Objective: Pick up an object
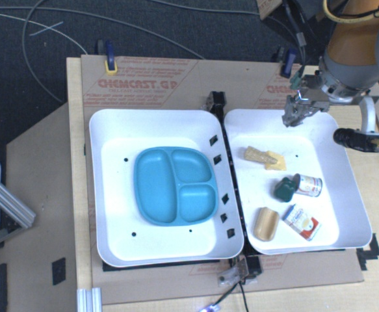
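White plastic forms both shallow bins on the bench.

The arm is cut off by the frame at 1 o'clock, so its upper links cannot be inspected. The end effector is small and dark against the bin rim; whether its fingers stand apart or closed cannot be told, and nothing can be made out between them.

Nearest the camera in the right bin, at about 5 o'clock within it, lies a tan cylindrical piece, its long axis running roughly 12 to 6. Just beside it at 3 o'clock is a small red, white and blue packet, lying flat and tilted on a diagonal. Above these sits a dark green object touching a small can that lies on its side, long axis near 9 to 3; their join is hard to make out. Farther back, a pale yellow object lies with its long axis from 10 to 4.

The left bin holds a blue divided plate near its centre.

The end effector hangs over the right bin's far rim at 12 o'clock, well apart from the objects.
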Available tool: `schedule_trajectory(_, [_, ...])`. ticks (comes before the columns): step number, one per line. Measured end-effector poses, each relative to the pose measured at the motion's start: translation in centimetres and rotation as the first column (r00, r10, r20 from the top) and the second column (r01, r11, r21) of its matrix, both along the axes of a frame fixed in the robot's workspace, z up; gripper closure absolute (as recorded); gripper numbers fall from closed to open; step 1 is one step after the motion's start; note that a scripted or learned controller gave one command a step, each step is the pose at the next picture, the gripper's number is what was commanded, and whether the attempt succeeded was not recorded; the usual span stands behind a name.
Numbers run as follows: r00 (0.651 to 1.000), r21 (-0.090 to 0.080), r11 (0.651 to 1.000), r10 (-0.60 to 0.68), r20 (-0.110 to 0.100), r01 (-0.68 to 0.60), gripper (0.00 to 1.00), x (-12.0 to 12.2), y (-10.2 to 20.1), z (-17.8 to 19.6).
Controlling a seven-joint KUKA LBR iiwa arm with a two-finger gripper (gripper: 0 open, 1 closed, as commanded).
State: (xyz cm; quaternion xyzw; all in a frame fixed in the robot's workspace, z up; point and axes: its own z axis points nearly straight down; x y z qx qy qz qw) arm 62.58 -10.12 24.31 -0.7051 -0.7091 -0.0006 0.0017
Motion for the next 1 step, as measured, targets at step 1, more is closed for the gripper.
schedule_trajectory(1, [1.000,0.000,1.000,0.000,-0.001,0.000,1.00,-0.93,5.24,0.14])
